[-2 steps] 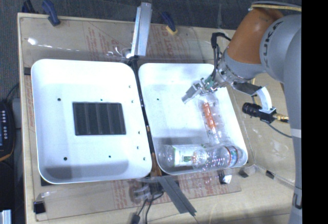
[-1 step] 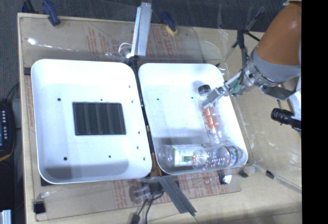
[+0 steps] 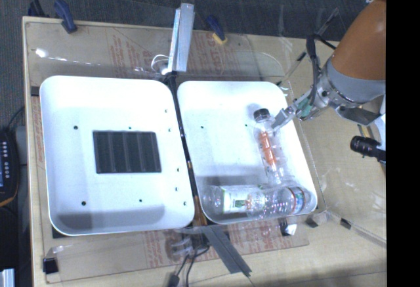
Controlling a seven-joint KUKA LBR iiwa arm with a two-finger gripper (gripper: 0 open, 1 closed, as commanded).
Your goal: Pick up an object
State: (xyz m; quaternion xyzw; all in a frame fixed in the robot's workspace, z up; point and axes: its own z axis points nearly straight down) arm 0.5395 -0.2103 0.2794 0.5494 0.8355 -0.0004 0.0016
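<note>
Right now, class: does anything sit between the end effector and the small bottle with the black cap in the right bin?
Nothing visible does. The end effector hangs just right of the small bottle, near its cap.

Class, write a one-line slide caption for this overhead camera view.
The tool hovers at the small bottle in the right bin, a larger bottle lying along the near wall.

Both bins, the left bin (image 3: pixel 65 108) and the right bin (image 3: pixel 216 115), look like smooth, faintly glossy white plastic. The two bottles, a slim one (image 3: pixel 269 148) and a larger one (image 3: pixel 256 201), are clear, shiny plastic. The bench (image 3: pixel 341 240) has a pale, matt wood-like top. The dark grate (image 3: pixel 126 152) looks matt.
</note>
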